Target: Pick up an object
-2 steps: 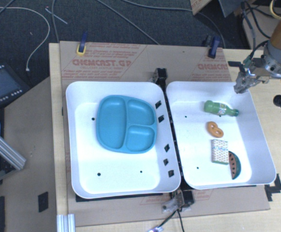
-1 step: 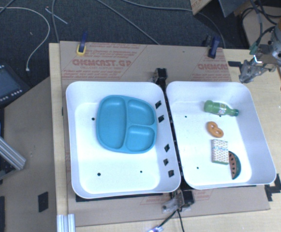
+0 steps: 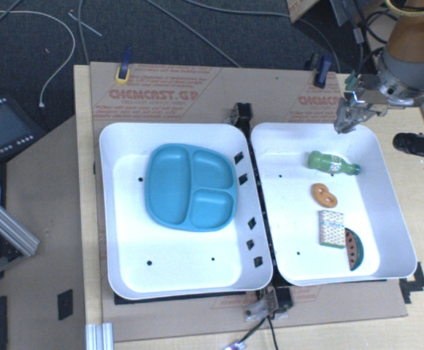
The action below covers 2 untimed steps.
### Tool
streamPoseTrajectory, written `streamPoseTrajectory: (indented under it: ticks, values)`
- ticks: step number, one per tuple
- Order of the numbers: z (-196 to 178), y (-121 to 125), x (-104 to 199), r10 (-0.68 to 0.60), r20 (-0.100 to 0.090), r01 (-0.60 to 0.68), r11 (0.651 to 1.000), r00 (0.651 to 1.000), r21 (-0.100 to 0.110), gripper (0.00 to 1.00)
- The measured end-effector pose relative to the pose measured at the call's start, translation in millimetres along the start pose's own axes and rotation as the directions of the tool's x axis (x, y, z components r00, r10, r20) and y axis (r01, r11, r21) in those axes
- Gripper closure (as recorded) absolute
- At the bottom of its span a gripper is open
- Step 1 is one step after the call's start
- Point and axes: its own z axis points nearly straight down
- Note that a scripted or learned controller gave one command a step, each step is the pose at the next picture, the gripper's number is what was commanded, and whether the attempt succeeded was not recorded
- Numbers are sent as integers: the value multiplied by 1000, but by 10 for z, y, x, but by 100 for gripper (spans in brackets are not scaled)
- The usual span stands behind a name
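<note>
In the right bin [image 3: 292, 239] lie a green bottle [image 3: 331, 163] on its side, a small orange pretzel [image 3: 325, 195], a patterned square packet [image 3: 331, 230] and a watermelon slice [image 3: 353, 249]. My gripper [image 3: 345, 122] hangs over the bin's far rim, above and slightly right of the green bottle, apart from it. Its fingers look close together with nothing between them.
The left bin [image 3: 124, 254] holds a blue sectioned plate [image 3: 191, 187]. Black clips run down the seam between the bins [image 3: 249, 195]. Blue clamps [image 3: 125, 68] sit on the cardboard at the back, and cables lie on the dark floor beyond.
</note>
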Motion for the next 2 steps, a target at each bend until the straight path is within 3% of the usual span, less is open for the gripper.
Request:
streamPoseTrajectory:
  ticks: [2]
  values:
    - [147,-182,1149,1,0,-1,1000,1000,1,100]
